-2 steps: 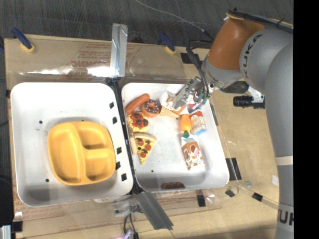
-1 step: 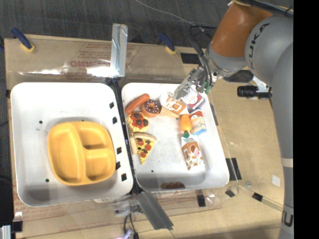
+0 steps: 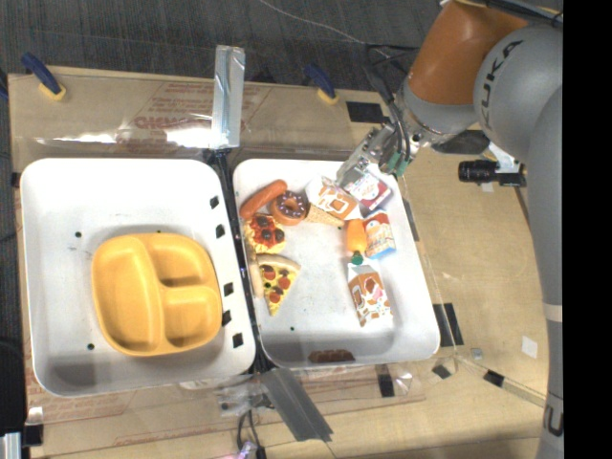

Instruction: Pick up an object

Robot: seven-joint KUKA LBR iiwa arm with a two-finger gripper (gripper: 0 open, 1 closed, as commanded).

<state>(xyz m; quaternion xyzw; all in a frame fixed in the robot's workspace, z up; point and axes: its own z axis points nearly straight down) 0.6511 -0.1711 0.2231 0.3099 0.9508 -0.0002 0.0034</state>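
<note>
The toy food sits in the right bin point(image 3: 421, 328), bunched in its top half; nearest the gripper point(image 3: 356, 172) is a small packet point(image 3: 371, 191) at the bin's top edge, with an orange-and-white carton point(image 3: 332, 202) just beside it; the gripper hangs right over these 2, and I cannot tell if it is grasping anything or not. To do this step well, I think it should pick just 1 thing, come straight down, and close on the middle of it, so the neighbours do not get pushed. Counting: 1 hot dog point(image 3: 262, 197), 1 donut point(image 3: 293, 206), 2 pizza slices point(image 3: 275, 281), 1 orange bottle point(image 3: 356, 238), 1 box point(image 3: 381, 233), 1 juice pouch point(image 3: 369, 296); the left bin point(image 3: 48, 185) holds 1 yellow tray point(image 3: 143, 256).
</note>
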